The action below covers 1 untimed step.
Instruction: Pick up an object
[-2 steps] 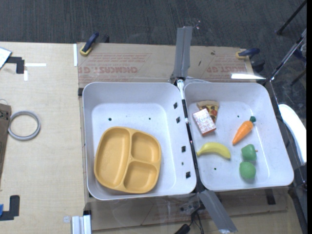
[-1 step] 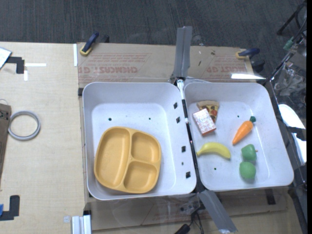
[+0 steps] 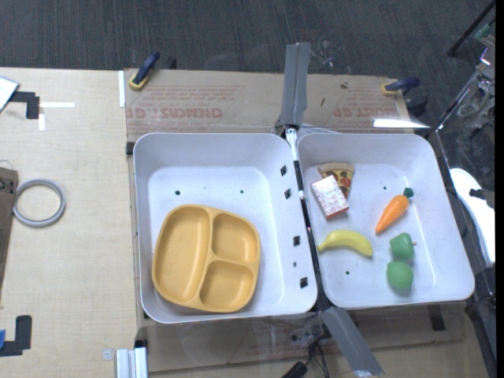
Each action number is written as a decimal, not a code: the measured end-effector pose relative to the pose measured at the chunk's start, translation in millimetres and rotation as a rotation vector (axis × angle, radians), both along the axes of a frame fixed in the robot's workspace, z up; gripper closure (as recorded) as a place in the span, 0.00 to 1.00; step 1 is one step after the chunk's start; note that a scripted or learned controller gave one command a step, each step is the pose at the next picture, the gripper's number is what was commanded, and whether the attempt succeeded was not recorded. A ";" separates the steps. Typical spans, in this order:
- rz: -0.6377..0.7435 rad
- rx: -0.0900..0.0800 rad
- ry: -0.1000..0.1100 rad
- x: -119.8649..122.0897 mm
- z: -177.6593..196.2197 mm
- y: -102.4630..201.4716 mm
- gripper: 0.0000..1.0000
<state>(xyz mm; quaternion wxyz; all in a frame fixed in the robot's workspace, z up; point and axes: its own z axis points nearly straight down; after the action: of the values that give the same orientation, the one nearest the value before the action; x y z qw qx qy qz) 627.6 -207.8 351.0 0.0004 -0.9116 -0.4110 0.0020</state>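
Candidates for picking, all in the right-hand shallow white bin [image 3: 441,181]:
- Orange plastic carrot with green top [image 3: 392,213]: lies right of centre, long axis slanting from tip at lower left to leaf at upper right; apart from its neighbours.
- Green toy pepper [image 3: 402,246] and round green fruit [image 3: 399,276]: just below the carrot, close together, toward the near right corner.
- Yellow toy banana [image 3: 346,243]: long axis roughly left to right, near the dividing wall.
- Small red-and-white carton [image 3: 329,196], touching a toy pizza slice [image 3: 337,172] behind it.

Judgement: since the arm enters from the right, the carrot and the two green pieces lie nearest its reach; a grasp on the carrot should close across the slanting axis.

Left-hand white bin [image 3: 150,172]: yellow three-compartment plastic plate [image 3: 207,258].

On the bench at far left: grey tape roll [image 3: 37,202].
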 end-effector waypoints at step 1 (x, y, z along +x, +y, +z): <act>-0.289 -0.001 -0.001 15.1 65.2 -8.9 1.00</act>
<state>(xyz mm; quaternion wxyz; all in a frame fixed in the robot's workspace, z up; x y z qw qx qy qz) 642.7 -216.7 416.2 0.0000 -0.9613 -0.2756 0.0018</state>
